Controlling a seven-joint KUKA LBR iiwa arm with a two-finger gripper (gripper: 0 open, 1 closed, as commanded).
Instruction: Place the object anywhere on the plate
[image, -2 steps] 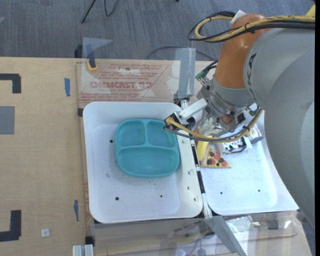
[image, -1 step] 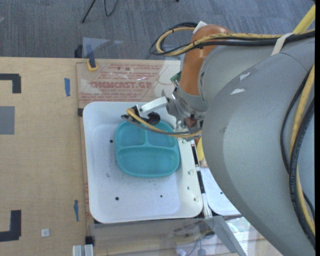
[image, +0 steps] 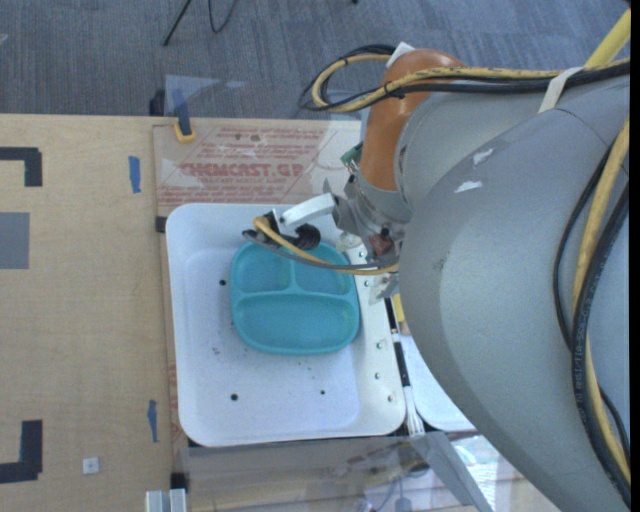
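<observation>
Judging by the gripper (image: 362, 240) seen at the 1 o'clock rim of the teal plate (image: 295, 300), which is laid in the white bin (image: 200, 420) toward 12 o'clock, release is best made further toward 7 o'clock, over a compartment; the grip state and the object's place cannot be told.

1. Right bin (image: 438, 402): nearly all of it sits under the arm (image: 500, 250); just a pale corner strip shows.
2. Arm runs off the right and bottom edges.
3. Plate (image: 295, 305): upper-right rim covered by the wrist hardware.
4. Left bin (image: 200, 330): upper-right corner hidden behind the wrist.
5. Dark specks (image: 234, 396) on its floor: too small to identify.
6. Red print on the cardboard sheet (image: 240, 165): blurred, unreadable.
</observation>
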